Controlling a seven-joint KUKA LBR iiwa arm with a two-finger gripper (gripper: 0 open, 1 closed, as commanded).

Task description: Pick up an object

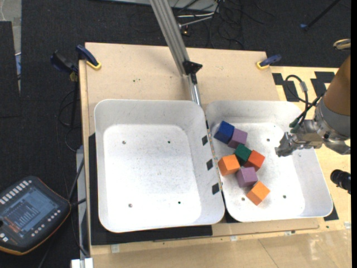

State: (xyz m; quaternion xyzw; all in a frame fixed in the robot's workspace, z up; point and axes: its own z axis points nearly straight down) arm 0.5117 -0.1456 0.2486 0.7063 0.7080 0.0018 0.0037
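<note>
No legible text, seemingly.

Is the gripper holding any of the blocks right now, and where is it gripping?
Nothing is held: the gripper hovers right of the blocks, apart from them.

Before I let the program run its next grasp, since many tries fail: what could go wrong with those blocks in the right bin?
1. The blocks sit packed together: the green block touches an orange block and a purple block, so fingers may find no gap, or knock neighbours aside.
2. The gripper hangs over bare bin floor, right of the cluster; closing there would likely grab nothing.
3. The blue block lies close to the right bin's left wall, leaving little room for a finger.
</note>
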